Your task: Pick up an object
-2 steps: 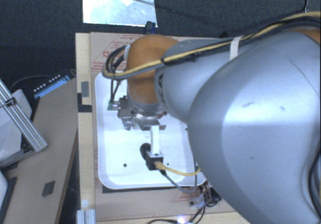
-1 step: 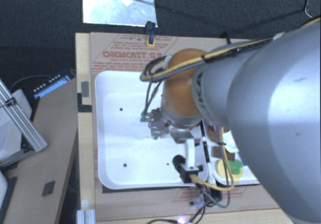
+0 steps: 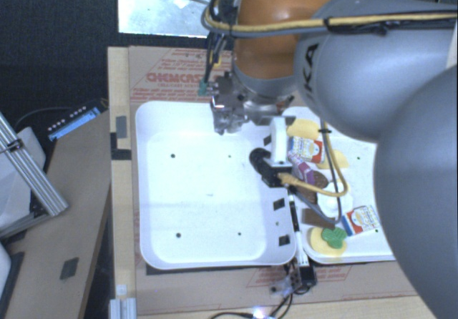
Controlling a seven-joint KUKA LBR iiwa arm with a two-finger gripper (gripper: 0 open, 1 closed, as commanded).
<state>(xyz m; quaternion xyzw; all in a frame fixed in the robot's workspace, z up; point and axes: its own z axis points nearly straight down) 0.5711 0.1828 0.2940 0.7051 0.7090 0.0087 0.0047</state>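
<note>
My gripper hangs low over the far edge of the left white bin, under the orange wrist band. Nothing shows beneath it but bare bin floor. The loose objects lie in the right bin, partly hidden by the arm: a yellow piece, a red and white packet, a purple-brown item, a green object and a small red, white and blue carton.
The grey arm covers most of the right bin from the right. The divider between the bins carries black clips. A cardboard sheet lies under the bins, and a metal rail stands at the left.
</note>
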